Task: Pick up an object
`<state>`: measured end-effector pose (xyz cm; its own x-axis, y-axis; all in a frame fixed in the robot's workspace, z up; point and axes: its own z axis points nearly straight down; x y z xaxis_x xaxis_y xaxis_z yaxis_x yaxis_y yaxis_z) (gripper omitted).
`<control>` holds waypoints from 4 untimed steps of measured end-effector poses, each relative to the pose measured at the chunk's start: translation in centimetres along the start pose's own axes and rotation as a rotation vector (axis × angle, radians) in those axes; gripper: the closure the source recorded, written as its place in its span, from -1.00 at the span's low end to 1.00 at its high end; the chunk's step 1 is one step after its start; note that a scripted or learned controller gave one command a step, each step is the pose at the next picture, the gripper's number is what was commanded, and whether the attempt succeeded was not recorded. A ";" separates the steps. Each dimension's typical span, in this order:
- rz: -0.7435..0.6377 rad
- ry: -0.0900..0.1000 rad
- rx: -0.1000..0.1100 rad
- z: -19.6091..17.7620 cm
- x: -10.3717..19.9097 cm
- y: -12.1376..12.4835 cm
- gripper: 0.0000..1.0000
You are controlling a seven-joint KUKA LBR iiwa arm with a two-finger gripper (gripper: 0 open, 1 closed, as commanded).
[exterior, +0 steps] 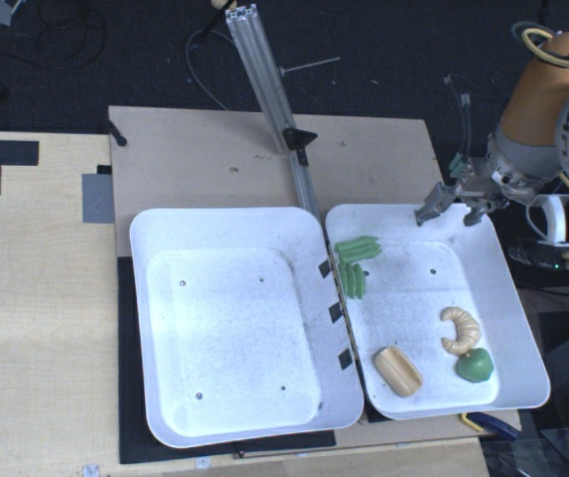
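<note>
Along the near edge of the right bin [522, 311] lie three candidates: a tan bread-like piece [398, 371] towards the near-left corner, a small green object [475, 366] towards the near-right corner, and just behind that, touching or nearly so, a curled tan croissant-like piece [461, 329]. Farther back, against the bin's left wall, rests a green ridged item [355, 262], its upper part lying across the lower. The left bin [165, 229] has nothing lying in it.

At the right bin's far-right corner hovers the gripper [456, 208], its two fingers spread apart with nothing between them. The arm's orange band [542, 97] shows above it at the frame's right.

The step in hand looks like the approach: no object is chosen or touched yet, and every object sits well apart from the fingers. The next move calls for carrying the gripper inward over one piece, the croissant-like one being nearest, lining the fingers across its narrow width, then descending before closing.
</note>
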<state>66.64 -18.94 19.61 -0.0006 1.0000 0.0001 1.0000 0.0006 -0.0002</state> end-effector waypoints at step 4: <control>0.000 -0.001 -0.004 5.1 -0.2 0.5 1.00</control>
